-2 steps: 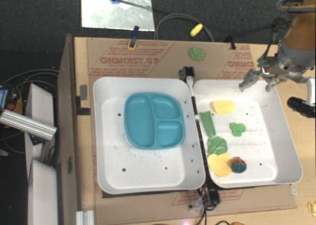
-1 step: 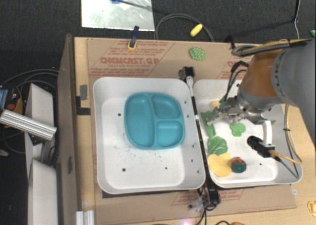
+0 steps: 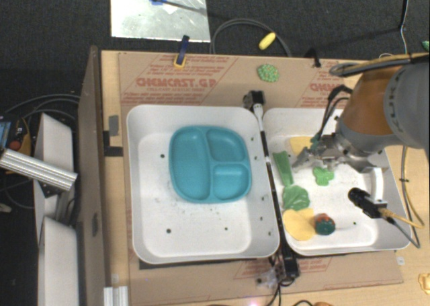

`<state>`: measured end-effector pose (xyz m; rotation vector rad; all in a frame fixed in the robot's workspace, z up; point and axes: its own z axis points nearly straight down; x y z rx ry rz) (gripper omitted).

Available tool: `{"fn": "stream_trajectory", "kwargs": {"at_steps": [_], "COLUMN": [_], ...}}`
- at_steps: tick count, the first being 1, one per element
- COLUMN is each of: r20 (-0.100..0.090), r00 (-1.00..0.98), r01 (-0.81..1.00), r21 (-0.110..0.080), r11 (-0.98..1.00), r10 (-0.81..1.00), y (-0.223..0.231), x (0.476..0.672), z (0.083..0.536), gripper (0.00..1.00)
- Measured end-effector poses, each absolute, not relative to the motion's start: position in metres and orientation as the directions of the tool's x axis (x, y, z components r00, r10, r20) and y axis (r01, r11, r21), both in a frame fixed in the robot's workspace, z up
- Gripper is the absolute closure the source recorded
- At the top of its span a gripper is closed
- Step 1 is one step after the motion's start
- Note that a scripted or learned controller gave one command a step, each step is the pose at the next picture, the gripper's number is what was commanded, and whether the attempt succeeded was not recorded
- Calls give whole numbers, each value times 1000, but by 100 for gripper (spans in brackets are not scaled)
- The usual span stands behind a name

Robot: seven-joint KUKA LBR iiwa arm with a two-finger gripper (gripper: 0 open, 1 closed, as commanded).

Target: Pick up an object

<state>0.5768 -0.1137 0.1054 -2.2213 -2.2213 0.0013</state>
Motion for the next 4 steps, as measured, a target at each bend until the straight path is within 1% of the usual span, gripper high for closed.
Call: {"fn": "stream_trajectory", "kwargs": {"at_steps": [1, 2, 3, 4], "r20": [1, -2, -5, -1], "r00": [3, 1, 3, -7], "r01": [1000, 1000, 1000, 1000], "r21": [2, 7, 7, 5], "r11": [-3, -1, -3, 7], "r10": [1000, 1000, 1000, 1000], "y": [-118, -100, -171, -151], "x": [516, 498, 527, 579], "z": [85, 86, 109, 84], "gripper": [0, 0, 0, 0]}}
